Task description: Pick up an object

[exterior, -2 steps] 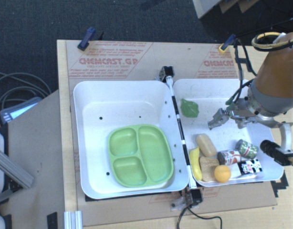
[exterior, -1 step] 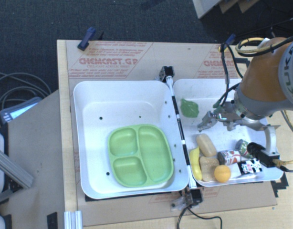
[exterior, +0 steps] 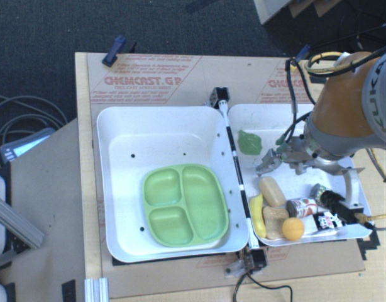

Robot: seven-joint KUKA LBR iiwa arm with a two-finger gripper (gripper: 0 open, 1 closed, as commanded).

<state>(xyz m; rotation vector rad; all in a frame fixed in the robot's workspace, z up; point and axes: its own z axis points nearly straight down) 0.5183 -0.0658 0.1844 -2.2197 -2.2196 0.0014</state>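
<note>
Objects to choose from all sit in the right-hand bin (exterior: 263,121). A green lump (exterior: 249,142) lies alone at its 10 o'clock. A tan roll (exterior: 272,192) lies at 8 o'clock, with a second tan piece (exterior: 276,216) touching it on the 6 o'clock side. A banana (exterior: 256,216) lies along the bin's wall at 7 o'clock, just beside both tan pieces. An orange ball (exterior: 293,229) rests at 6 o'clock against the second tan piece. A small can (exterior: 303,206) with a red label lies on its side just at 1 o'clock of the ball. A printed card (exterior: 329,221) lies flat near the 5 o'clock corner.

From where I stand, the arm (exterior: 347,99) reaches in from 3 o'clock and covers much of that bin's far side. The gripper (exterior: 269,165) hangs over the bin at about 9 o'clock, between the green lump and the tan roll. I cannot tell whether it is apart or together, and I see nothing held in it.

The left-hand bin (exterior: 155,137) holds a green plate (exterior: 199,200) with three compartments, lying flat toward its 5 o'clock.
</note>
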